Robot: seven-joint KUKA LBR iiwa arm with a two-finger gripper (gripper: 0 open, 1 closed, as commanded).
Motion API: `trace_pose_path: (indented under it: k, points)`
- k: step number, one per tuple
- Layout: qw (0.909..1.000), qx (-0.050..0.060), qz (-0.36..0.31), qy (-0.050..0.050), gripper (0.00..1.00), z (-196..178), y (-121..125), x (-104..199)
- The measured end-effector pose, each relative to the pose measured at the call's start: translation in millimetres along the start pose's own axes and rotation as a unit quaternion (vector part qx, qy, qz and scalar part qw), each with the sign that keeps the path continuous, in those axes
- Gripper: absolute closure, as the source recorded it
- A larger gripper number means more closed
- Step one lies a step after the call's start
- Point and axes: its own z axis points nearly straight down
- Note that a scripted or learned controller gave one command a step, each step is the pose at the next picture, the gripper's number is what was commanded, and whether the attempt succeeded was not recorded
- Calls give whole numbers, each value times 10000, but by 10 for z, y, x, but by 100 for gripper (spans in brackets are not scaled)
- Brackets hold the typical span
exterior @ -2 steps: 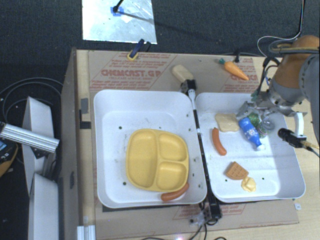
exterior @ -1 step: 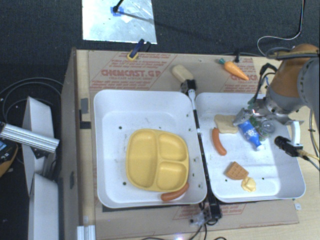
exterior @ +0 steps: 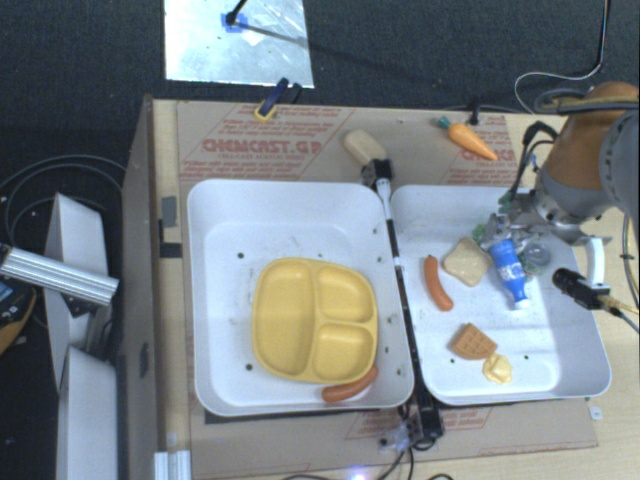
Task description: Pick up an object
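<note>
- Two white bins sit side by side on the bench: the left bin point(exterior: 215, 268) and the right bin point(exterior: 580, 358).
- The arm point(exterior: 590, 158) comes in at about 3 o'clock, and its gripper point(exterior: 515, 230) is low over the top of the right bin.
- A blue tube point(exterior: 509, 271) lies right under the gripper; whether it is clamped or merely beneath cannot be told.
- A pale block point(exterior: 464, 262) lies just beside the tube, at its 9 o'clock.
- A red sausage point(exterior: 437, 282) lies at the block's 8 o'clock.
- A waffle point(exterior: 471, 342) and a yellow piece point(exterior: 497, 369) sit near the bin's 6 o'clock edge.
- A yellow tray point(exterior: 314, 318) fills the middle of the left bin; a second sausage point(exterior: 349, 387) touches its 5 o'clock rim.
- A carrot point(exterior: 466, 137) lies outside the bins, at 12 o'clock from the right one.
</note>
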Motion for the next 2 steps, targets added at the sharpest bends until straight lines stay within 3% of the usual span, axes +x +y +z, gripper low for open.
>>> trace_pose_path:
  k: [1, 2]
  points:
    - [10000, 52, -5, 16, 100, -565, -448, 417]
    - [10000, 59, -4, 18, 100, -982, -749, 1321]
